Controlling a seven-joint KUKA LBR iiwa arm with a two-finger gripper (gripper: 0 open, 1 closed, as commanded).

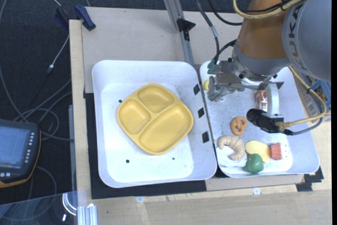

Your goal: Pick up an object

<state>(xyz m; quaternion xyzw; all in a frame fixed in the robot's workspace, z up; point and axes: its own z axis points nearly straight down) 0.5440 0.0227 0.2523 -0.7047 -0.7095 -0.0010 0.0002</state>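
The gripper hangs low over the upper left part of the right bin, close to the wall it shares with the left bin. Whether its fingers are released or clenched cannot be told from this slant, and nothing shows between them, so no grasp is judged made yet. A small yellow bit peeks out just beside the gripper, too hidden to name. The likely candidates lie well apart from it, along the bin's near side: a pretzel, a croissant, a yellow piece touching a green one, and an orange block. In the left bin lies a yellow divided plate. Picking and lifting both remain.
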